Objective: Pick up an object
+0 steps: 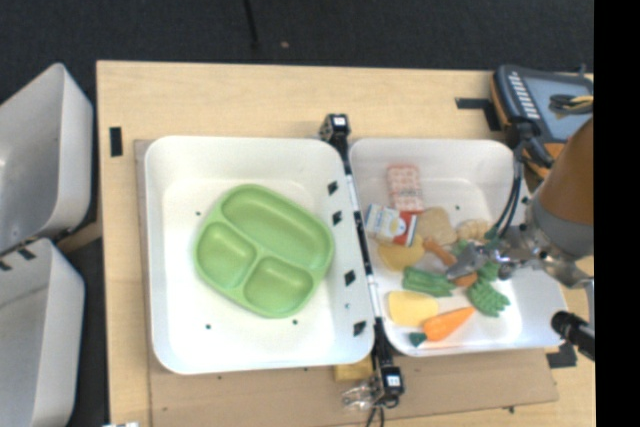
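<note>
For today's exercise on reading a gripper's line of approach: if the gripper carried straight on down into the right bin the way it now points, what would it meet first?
Most likely the dark green toy vegetable lying just under and left of the gripper, in the crowded right bin. Depth is hard to judge from this slanted view, so the orange carrot nearby is a less likely candidate.

Grey arm (572, 205) with orange band, reaching in from the right, wrist low and angled leftward.

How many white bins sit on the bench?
2: the left bin holds a green plate; the right bin holds toy food, where the gripper reaches.
</note>
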Motion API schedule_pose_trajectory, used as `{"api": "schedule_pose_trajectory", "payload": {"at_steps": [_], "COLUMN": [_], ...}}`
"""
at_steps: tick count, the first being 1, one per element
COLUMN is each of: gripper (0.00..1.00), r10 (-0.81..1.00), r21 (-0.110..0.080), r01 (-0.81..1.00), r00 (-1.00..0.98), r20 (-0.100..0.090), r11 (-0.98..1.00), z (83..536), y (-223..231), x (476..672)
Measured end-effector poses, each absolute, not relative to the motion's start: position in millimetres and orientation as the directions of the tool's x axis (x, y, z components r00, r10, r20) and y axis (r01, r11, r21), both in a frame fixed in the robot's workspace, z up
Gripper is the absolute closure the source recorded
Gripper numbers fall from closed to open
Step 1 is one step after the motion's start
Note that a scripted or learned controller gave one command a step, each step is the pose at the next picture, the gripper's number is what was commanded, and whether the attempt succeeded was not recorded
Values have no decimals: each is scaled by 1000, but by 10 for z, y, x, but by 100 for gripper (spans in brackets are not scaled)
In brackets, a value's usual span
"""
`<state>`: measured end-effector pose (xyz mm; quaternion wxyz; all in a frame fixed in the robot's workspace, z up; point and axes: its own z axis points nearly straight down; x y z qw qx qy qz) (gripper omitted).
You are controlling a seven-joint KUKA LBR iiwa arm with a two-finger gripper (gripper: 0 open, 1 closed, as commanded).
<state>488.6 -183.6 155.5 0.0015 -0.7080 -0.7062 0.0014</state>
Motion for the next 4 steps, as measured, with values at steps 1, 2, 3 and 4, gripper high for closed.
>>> {"api": "schedule_pose_trajectory", "payload": {"at_steps": [1, 2, 3, 4], "gripper": [100, 100, 100, 100], "r10": [1000, 1000, 1000, 1000], "r21": [1, -4, 8, 12], "r01": [1000, 1000, 1000, 1000], "r00": [8, -2, -8, 2], "r20": [-1, 1, 1, 0], "r11": [-8, 2, 8, -2], "z": [1677, 964, 1713, 1039], "y": [-1847, -1547, -950, -1210], "x": [4899, 4941, 5172, 4930]}}
